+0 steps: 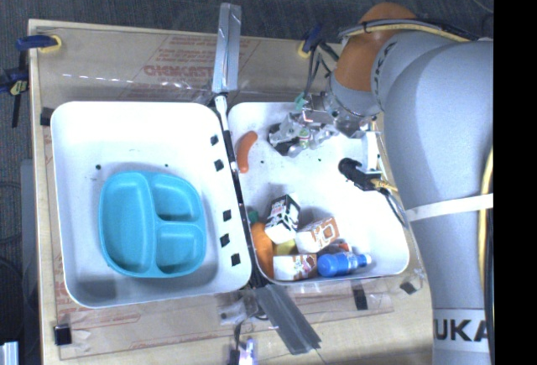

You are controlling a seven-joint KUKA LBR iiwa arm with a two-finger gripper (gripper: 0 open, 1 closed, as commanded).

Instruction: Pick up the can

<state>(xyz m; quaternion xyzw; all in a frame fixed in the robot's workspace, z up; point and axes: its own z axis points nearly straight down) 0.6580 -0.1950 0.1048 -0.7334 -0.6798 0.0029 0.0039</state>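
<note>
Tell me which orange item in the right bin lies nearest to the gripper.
The slim orange item by the divider at the right bin's left wall. It lies alone in the upper half, level with the gripper; the rounder orange thing sits in the pile below.

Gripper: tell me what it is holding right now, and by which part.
It cannot be told. The gripper sits low over the far end of the right bin, and no item shows between its fingers; the packages lie at the near end.
</note>
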